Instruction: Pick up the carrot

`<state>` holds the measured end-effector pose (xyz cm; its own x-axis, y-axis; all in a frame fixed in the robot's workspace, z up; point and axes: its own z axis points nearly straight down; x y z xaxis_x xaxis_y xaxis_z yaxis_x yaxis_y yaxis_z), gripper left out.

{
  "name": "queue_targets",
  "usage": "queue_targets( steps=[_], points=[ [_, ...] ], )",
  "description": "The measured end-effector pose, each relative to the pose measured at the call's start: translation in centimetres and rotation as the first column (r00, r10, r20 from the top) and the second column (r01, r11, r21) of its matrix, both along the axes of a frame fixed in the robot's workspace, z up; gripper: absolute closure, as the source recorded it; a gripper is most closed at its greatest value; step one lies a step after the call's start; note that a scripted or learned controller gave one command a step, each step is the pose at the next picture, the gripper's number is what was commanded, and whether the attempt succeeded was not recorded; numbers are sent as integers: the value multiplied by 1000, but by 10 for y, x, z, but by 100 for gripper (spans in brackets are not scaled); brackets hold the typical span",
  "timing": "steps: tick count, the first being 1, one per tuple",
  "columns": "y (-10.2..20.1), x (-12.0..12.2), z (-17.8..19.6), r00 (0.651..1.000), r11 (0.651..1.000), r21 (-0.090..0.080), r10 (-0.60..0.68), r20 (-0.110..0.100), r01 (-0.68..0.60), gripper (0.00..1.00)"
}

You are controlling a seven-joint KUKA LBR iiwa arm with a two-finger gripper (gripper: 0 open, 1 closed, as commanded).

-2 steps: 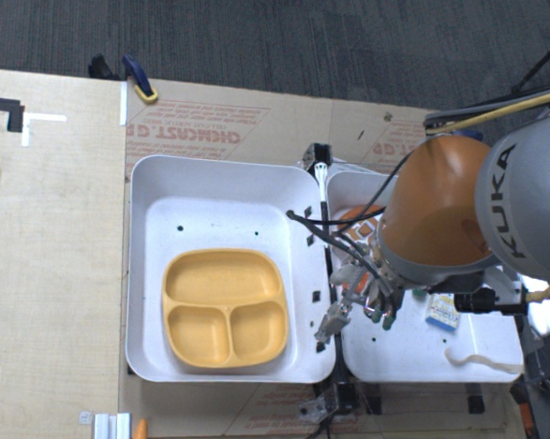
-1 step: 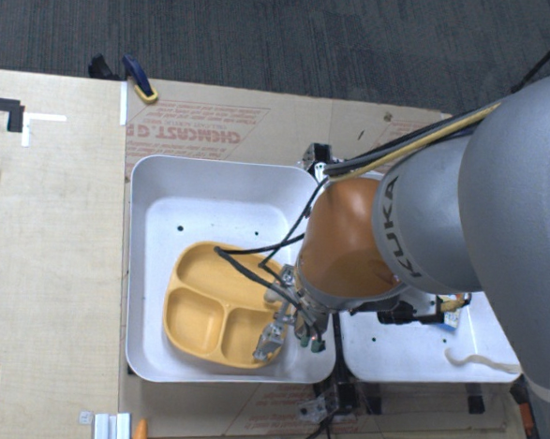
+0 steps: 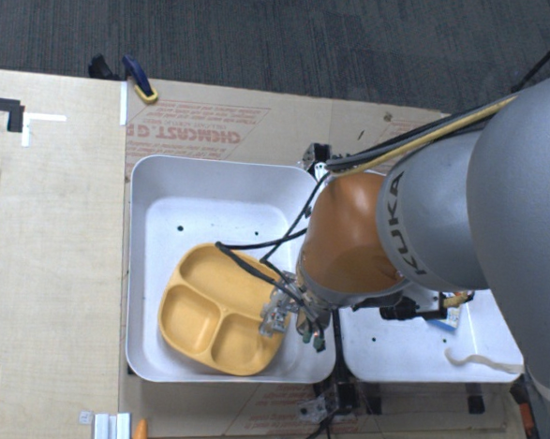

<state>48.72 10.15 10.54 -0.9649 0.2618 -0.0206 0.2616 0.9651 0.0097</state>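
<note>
Over tray, end effector.

Right bin largely behind the arm; pincer blurred.

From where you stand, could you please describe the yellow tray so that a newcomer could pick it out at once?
Find the left white bin, the one nearer the bare wooden bench. In its lower half lies the yellow tray, tilted, with the arm's gripper over its right edge. It is the bin's one coloured item, rounded, and split into compartments by raised ridges.
</note>
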Motion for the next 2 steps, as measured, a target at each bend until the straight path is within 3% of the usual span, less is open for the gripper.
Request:
queue_targets(
  steps=[1, 2],
  points=[
    [19, -5, -7, 952, 952, -2, -305, -9, 305, 100],
    [13, 40, -8, 963, 964, 1, -267, -21, 267, 100]
  ],
)
